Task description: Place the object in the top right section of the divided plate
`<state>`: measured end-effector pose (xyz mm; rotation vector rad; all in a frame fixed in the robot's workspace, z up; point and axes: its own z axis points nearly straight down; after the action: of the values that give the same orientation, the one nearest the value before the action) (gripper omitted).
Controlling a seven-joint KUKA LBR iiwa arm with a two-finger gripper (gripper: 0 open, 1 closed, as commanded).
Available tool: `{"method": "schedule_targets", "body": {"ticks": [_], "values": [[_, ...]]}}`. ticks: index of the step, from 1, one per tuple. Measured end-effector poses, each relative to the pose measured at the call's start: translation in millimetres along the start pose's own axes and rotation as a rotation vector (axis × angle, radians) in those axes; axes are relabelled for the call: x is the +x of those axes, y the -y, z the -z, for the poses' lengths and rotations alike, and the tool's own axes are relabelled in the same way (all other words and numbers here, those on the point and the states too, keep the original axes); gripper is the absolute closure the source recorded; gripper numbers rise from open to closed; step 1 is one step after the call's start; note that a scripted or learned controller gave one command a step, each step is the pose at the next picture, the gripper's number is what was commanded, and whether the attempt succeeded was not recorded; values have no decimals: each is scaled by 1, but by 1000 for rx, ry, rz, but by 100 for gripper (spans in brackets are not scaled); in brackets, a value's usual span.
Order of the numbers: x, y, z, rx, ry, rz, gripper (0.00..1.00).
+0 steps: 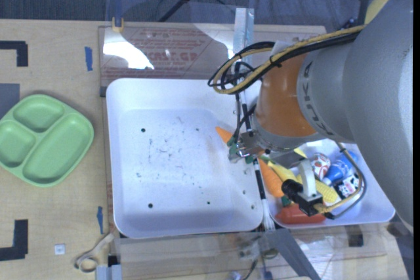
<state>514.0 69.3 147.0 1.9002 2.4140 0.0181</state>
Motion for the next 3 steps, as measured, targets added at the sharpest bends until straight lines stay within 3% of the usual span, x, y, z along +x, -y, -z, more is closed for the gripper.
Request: {"method": "schedule_targets", "body": {"ticks": [3], "values": [[2,-2,-1,1,-2,-37,100]]}}
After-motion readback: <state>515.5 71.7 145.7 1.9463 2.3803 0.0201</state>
